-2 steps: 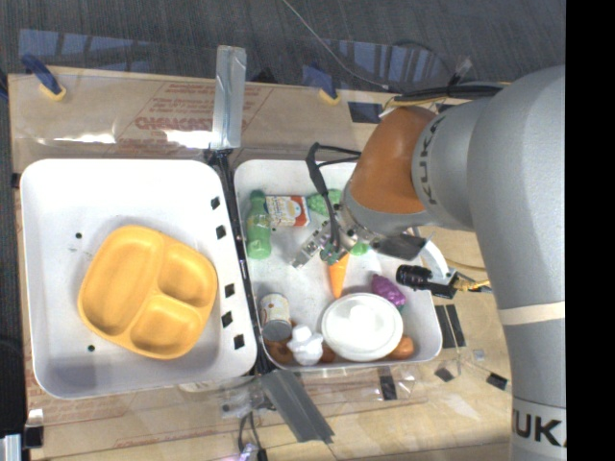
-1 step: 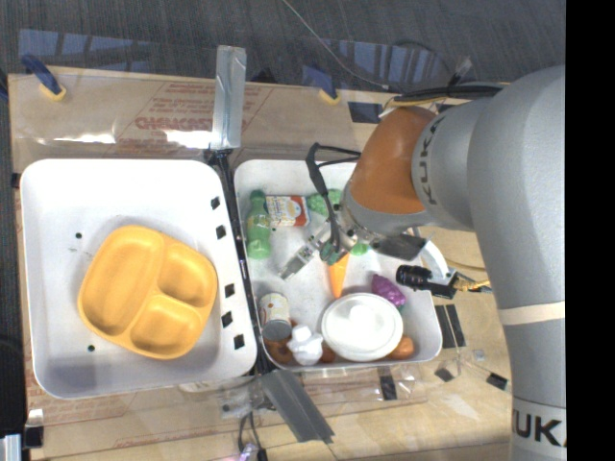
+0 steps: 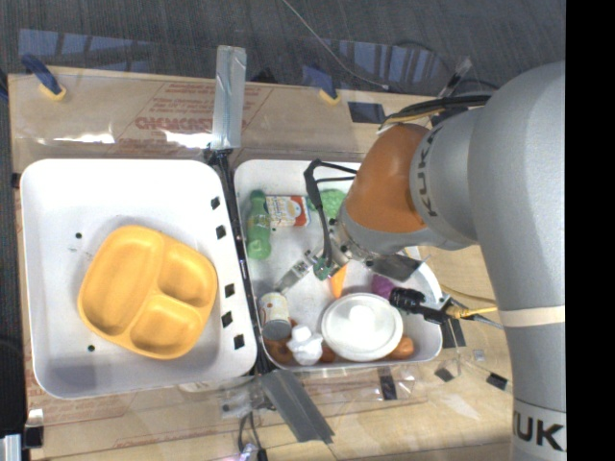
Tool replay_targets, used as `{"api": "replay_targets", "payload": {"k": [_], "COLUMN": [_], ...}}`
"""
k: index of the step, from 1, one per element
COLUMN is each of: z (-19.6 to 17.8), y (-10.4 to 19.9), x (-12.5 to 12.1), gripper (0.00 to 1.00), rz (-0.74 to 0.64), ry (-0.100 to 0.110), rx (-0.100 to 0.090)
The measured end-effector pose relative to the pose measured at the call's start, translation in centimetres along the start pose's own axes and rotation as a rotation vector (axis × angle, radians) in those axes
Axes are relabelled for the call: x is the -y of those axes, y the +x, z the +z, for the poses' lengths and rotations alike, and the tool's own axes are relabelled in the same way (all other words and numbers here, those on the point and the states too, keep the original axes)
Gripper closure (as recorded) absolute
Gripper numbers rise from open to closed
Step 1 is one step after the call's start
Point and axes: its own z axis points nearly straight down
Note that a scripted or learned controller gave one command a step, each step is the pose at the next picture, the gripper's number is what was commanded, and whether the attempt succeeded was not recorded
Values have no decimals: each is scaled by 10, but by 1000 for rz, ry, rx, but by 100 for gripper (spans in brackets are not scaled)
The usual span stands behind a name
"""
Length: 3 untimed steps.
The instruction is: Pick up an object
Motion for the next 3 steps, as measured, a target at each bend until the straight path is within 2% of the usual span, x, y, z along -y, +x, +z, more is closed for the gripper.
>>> {"api": "replay_targets", "payload": {"k": [1,2,3], "z": [-10,-178,-158], "y": [0,15,-4], "x": [-1,-63,-131], "gripper": [100,100,100], "rz": [-6,196,85], "ry": [0,-9,0], "rx": [0,7,3]}}
